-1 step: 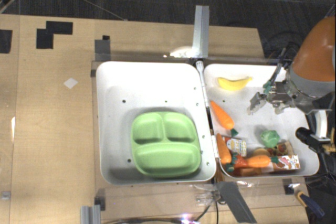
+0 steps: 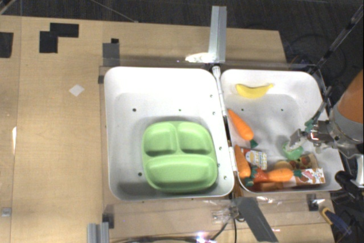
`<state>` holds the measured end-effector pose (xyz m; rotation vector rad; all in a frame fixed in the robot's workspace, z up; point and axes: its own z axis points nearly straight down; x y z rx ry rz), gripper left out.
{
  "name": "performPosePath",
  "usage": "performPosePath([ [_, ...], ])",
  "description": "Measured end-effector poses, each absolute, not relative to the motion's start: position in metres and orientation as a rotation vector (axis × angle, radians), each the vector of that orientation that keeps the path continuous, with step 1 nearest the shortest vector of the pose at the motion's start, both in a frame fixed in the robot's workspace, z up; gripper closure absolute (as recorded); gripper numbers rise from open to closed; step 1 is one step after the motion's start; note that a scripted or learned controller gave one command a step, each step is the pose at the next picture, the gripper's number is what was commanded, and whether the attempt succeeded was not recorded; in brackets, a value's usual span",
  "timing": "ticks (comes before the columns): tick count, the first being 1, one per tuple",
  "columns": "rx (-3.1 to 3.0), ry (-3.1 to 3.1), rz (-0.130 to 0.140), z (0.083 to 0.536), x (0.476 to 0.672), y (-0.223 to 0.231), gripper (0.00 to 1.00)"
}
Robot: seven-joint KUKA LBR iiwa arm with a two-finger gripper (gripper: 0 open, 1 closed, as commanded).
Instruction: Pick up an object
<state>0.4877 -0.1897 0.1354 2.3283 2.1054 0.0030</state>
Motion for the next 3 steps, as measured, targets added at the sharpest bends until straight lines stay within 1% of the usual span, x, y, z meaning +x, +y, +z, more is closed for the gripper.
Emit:
performPosePath([
  [1, 2.402, 2.005, 0.017, 0.092, 0.517, -0.171, 0.0],
  [2, 2.395, 2.009, 0.031, 0.105, 0.521, -0.168, 1.0],
  [3, 2.693, 1.615, 0.004, 0.143, 0.488, -0.154, 1.0],
])
